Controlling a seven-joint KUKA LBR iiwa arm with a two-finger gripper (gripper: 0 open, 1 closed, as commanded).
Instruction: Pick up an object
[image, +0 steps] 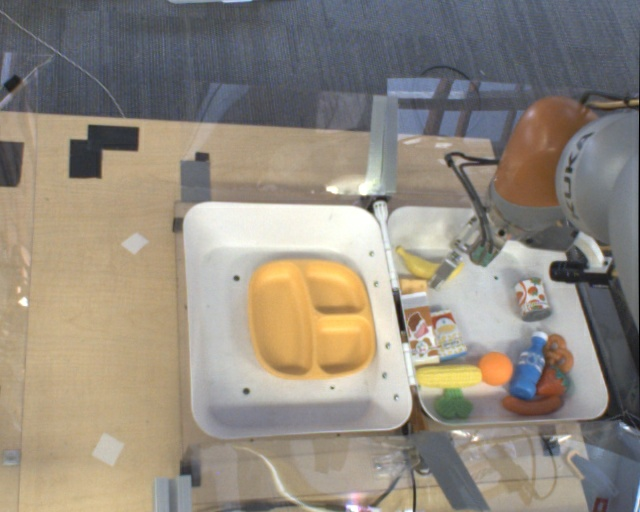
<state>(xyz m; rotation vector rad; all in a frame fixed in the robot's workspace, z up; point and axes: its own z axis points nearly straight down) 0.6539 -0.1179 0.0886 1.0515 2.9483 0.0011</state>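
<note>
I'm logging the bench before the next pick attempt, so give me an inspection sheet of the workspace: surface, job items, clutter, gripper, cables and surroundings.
Surface: wooden bench with black patches; two white bins, left bin, right bin.
Job's things: in the right bin, banana, small can, snack box, corn cob, orange, blue bottle, green piece, red item.
Clutter: yellow divided tray in the left bin.
Gripper: gripper low over the right bin, beside the banana; nothing seen between its fingers.
Cables: black cable looping by the arm; thin wires at the front edge.
Surroundings: grey carpet behind the bench.
</note>
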